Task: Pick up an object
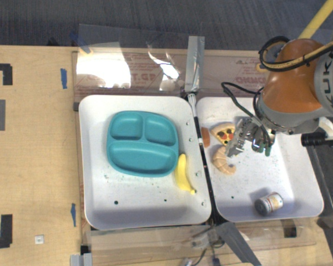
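1. We see the grey arm with its orange band reaching in from 3 o'clock, and its two-finger gripper (248, 142) hangs over the right shallow white bin (299, 193), up toward that bin's 10 o'clock corner.
2. The fingers look spread apart with nothing between them, so we'd call it open and empty-handed. It's a bit cluttered with cables there, so take that loosely.
3. Closest candidates: a tan croissant-shaped toy pastry (223, 160) just beside the fingertips at their 7 o'clock, and a small pizza-slice toy with orange and red spots (223, 132) at their 9 o'clock.
4. Also in that bin, a small silver can lying on its side (268, 203) sits well apart, down at 5 o'clock.
5. The left white bin (94, 204) has a teal plastic divided plate (141, 143) with a yellow toy banana (183, 174) touching its 4 o'clock edge.
6. Progress, as we judge it: nothing is picked yet. Still left is dropping onto a target, likely the pastry, then closing and lifting.
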Available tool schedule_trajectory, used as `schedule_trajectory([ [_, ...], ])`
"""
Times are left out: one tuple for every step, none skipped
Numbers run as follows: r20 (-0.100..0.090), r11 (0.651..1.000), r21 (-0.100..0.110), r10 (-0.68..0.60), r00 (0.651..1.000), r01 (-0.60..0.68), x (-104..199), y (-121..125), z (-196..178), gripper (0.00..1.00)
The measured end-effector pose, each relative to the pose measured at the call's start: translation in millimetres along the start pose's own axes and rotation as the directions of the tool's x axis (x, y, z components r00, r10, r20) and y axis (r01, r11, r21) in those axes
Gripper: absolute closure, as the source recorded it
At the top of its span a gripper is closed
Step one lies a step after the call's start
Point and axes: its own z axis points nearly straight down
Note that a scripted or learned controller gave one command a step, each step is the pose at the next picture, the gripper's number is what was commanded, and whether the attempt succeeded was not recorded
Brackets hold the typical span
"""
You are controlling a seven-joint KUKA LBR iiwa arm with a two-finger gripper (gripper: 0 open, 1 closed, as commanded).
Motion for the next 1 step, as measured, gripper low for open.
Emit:
schedule_trajectory([
  [-0.007, 0.97, 0.001, -0.244, 0.97, 0.244, 105.5, 57.9, -42.6, 1.0],
])
